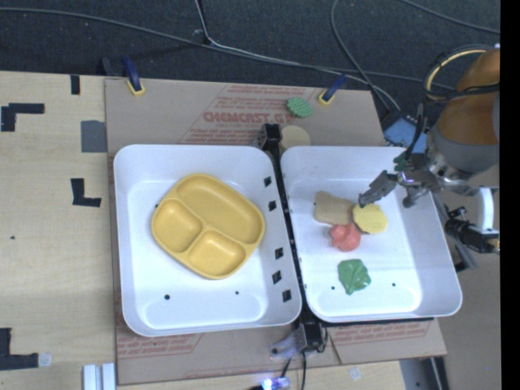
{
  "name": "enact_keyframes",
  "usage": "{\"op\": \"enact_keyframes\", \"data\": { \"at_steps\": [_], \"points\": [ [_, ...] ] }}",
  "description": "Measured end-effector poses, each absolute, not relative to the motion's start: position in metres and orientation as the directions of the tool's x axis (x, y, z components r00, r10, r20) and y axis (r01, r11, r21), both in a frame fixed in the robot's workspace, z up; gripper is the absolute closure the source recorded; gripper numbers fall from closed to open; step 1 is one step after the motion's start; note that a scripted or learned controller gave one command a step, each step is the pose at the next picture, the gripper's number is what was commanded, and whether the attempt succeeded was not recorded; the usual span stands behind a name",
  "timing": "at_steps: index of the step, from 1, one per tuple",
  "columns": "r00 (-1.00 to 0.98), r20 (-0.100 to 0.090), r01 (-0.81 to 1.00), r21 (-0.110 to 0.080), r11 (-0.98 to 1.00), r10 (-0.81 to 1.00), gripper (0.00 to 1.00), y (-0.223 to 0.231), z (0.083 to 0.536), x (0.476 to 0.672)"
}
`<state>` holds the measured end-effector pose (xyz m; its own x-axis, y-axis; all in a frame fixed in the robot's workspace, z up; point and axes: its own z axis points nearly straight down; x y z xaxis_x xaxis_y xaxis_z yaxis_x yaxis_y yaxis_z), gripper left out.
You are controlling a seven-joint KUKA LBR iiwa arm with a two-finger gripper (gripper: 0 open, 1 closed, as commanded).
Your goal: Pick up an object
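Note:
The right bin (406,295) holds a tan flat piece (329,208), a yellow round piece (371,218), a red piece (345,236) and a green leafy piece (353,275). My gripper (392,197) hangs over the bin's upper right part, just above and to the right of the yellow piece. Its fingers are spread open with nothing between them. The left finger's tip (367,199) points down toward the yellow piece's upper edge.
The left bin (134,299) holds a yellow divided plate (209,226). A green textured item (299,106) and a pale disc (297,135) lie on the cardboard behind the bins. Cables run over the dark floor at the back.

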<state>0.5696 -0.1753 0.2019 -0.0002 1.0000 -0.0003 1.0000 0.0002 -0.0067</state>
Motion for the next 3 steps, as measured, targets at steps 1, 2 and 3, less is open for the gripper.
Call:
{"op": "enact_keyframes", "data": {
  "at_steps": [1, 2, 3],
  "points": [
    [-0.001, 0.000, 1.000, -0.007, 0.001, 1.000, 0.00, -0.175, 0.138, 0.572],
    [-0.001, -0.002, 1.000, 0.000, 0.001, 1.000, 0.00, -0.175, 0.085, 0.572],
    [-0.002, -0.001, 1.000, 0.001, 0.002, 1.000, 1.00, -0.175, 0.099, 0.573]
  ]
}}
